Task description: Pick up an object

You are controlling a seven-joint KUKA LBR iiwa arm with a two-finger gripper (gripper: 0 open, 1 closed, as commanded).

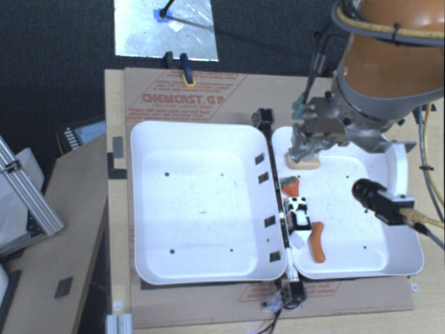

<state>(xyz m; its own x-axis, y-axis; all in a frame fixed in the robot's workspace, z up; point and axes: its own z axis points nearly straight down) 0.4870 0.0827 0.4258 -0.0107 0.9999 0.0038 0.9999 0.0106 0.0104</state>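
My gripper [304, 152] reaches down at the back left of the right bin [361, 256], right over a tan flat piece [303, 162] that shows just beneath its fingertips. Whether the fingers touch that piece I cannot tell. Along the bin's left side lie a small red and green object [290, 186], a black and white block [299, 212] and an orange sausage-shaped object [317, 241].
The left bin [201, 200] stands beside the right one, with black clips along the shared divider [274, 193]. Both bins rest on a cardboard sheet [188, 96]. A shiny metal plate [165, 18] lies beyond it.
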